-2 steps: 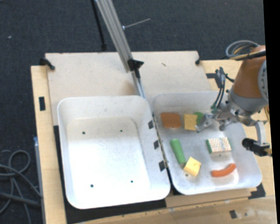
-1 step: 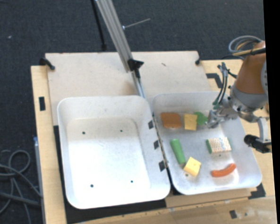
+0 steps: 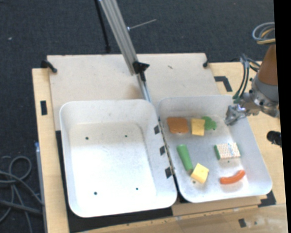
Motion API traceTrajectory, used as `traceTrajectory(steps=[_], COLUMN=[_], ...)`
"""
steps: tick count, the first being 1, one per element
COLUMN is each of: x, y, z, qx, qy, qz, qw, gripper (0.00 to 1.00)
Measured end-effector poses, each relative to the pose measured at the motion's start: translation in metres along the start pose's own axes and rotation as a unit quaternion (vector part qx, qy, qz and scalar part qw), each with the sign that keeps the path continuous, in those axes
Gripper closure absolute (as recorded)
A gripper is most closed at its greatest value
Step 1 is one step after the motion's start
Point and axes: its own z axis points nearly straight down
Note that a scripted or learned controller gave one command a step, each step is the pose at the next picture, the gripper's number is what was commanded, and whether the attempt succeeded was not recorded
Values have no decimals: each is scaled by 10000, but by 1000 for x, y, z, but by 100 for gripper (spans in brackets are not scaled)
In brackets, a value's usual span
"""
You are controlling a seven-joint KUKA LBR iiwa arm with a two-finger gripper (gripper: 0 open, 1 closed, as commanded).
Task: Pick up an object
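Your gripper [image 3: 232, 114] sits over the right bin's [image 3: 260, 166] upper right rim, can't tell its state. Nearest target: green piece [image 3: 210, 123] just to its left, touching the yellow block [image 3: 198, 126]. Go left.

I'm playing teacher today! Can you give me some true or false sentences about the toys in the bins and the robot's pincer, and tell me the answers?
1. All the toys lie in the right bin. True.
2. The pincer is holding the orange sausage. False: the sausage lies on the bin floor near the front, far from the pincer.
3. The green stick lies between the brown block and a yellow cube. True.
4. The pincer hovers over the left bin. False: it is at the right bin's far right rim.
5. There are three yellow cubes. False: there are two; the other yellow cube sits beside the brown block.
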Motion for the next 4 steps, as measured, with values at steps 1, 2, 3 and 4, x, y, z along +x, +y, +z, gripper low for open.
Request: traceTrajectory(steps=[1, 2, 3, 4], x=[-1, 48, 96, 147], y=[1, -12, -22, -31], z=[-18, -12, -28, -43], qx=[16, 34, 27, 30], qy=[11, 8, 23, 27], qz=[-21, -37, -51, -56], qw=[10000, 10000, 10000, 10000], gripper=[100, 100, 100, 100])
